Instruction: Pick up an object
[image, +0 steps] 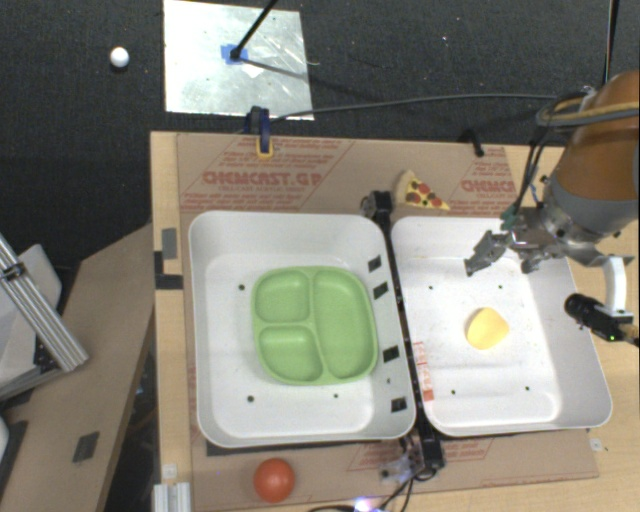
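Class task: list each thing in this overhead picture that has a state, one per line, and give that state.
Yellow object: lying loose in the right bin, not held.
Green divided tray: flat in the left bin, compartments bare.
End effector: above the right bin, apart from the yellow object.
Pizza slice toy: on the board behind the bins.
Red ball: on the board in front.

I see black cloth (420, 50) behind my desk (330, 170), with a shiny foil sheet (238, 60) lying on it.
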